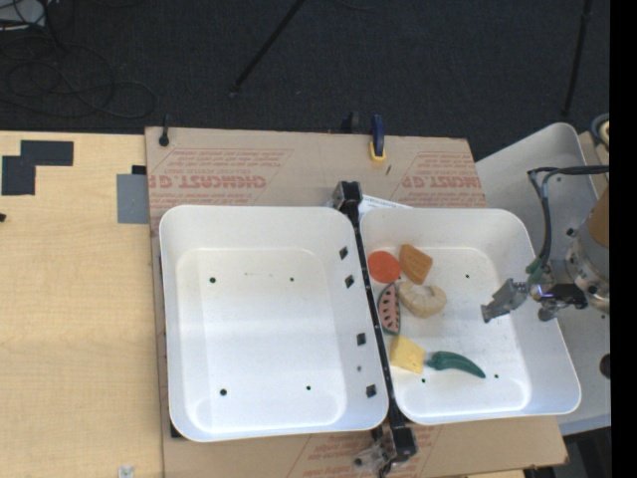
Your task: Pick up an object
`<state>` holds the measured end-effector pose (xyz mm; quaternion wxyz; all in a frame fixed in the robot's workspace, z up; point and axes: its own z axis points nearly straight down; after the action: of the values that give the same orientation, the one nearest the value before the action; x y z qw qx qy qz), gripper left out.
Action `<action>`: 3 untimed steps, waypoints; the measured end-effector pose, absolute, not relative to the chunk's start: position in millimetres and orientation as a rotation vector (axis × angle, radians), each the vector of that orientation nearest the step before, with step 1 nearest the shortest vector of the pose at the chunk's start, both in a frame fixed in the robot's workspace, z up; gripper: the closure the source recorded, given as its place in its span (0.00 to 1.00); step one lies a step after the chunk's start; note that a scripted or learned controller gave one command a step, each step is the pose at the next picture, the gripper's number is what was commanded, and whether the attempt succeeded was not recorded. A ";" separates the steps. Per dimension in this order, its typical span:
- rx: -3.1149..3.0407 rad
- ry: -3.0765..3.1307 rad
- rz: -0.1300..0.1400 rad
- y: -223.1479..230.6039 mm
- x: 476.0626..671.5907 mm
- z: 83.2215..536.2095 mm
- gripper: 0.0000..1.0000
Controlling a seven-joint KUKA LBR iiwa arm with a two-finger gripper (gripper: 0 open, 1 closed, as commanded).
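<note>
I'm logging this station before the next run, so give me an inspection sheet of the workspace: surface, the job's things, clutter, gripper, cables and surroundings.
Surface: cardboard sheet on a wooden bench, bearing the left bin and right bin.
Job's things: in the right bin, near the divider, an orange ball, tan block, watermelon slice, beige shell-like piece, yellow wedge and green pepper.
Clutter: nothing seen.
Gripper: gripper over the right bin's right side, apart from the items; finger state unclear.
Cables: dark cable by the arm; more cables on the floor.
Surroundings: dark floor; blue clamp on the cardboard edge.
</note>
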<state>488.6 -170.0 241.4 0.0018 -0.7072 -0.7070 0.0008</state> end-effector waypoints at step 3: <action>-2.215 -2.226 0.004 -113.7 644.4 87.6 0.00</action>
<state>644.4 -113.7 87.6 0.0005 -0.7053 -0.7089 0.0013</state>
